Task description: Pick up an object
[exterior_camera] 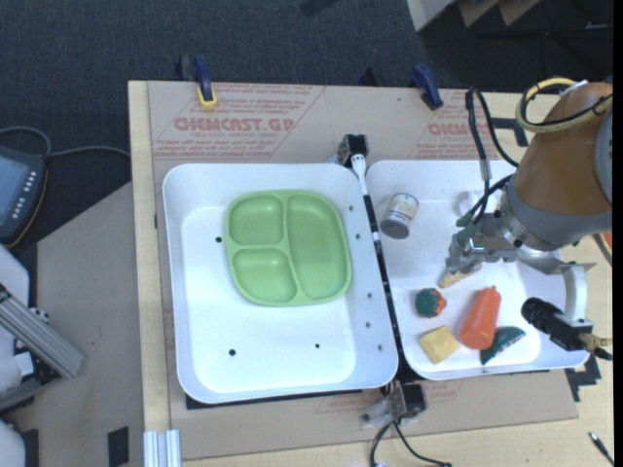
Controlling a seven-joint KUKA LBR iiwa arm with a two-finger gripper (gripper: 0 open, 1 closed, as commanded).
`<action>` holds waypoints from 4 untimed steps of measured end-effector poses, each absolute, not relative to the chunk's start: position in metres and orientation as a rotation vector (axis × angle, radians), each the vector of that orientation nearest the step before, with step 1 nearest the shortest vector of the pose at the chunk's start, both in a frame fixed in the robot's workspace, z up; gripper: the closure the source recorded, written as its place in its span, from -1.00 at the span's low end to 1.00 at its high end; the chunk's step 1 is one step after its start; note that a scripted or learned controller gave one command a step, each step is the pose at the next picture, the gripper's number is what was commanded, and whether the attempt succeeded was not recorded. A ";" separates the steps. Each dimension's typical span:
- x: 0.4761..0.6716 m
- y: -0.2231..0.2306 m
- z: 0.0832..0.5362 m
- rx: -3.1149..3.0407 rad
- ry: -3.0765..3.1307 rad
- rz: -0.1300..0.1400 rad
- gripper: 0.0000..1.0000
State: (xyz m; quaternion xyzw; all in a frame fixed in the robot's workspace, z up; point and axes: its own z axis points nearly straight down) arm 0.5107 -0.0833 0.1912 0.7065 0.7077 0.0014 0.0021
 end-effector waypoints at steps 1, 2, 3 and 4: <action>0.512 -0.083 0.227 2.216 2.219 0.005 1.00; 0.532 -0.028 0.217 2.215 2.226 0.003 1.00; 0.541 0.031 0.220 2.213 2.230 0.005 1.00; 0.557 0.036 0.217 2.218 2.222 0.003 1.00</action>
